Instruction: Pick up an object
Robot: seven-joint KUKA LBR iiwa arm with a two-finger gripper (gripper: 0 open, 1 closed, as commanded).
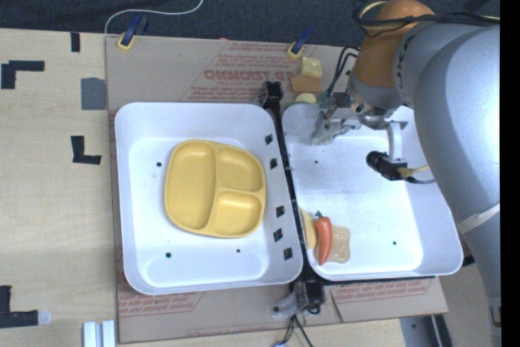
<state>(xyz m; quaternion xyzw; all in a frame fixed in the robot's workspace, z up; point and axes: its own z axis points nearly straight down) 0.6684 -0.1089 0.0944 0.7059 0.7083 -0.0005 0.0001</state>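
Observation:
My gripper [327,126] hangs low over the far left corner of the right bin [406,199], with nothing visibly in it. An orange carrot-like piece [323,238] lies at that bin's near left corner, beside a beige piece [340,244] and against a yellow piece [310,230] at the bin wall. These objects sit well toward the near side from the gripper. A yellow divided plate [215,188] lies in the middle of the left bin [138,175].
Just beyond the right bin's far left corner sit a tan block [306,83], a small yellow block [311,65] and a pale round object [305,99]. The grey arm [455,110] covers the right bin's right side. Black clips [280,199] line the divide between the bins.

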